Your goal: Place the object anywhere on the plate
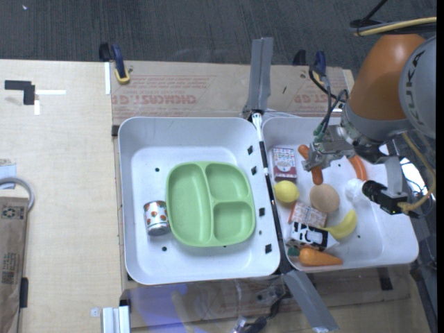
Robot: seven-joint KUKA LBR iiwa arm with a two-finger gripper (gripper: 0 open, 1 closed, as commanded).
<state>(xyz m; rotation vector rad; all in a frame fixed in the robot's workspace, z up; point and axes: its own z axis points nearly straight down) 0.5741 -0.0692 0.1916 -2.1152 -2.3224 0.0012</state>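
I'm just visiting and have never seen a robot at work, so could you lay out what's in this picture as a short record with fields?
Left bin: green three-compartment plastic plate; small printed can beside its left edge, off the plate
Right bin: small red and white carton, yellow lemon, tan egg-shaped ball, banana, orange carrot, black and white packet
Arm: grey with orange band, reaching in from the right
Gripper: over the right bin's far side, above a thin orange stick-shaped item
On the plate: no items
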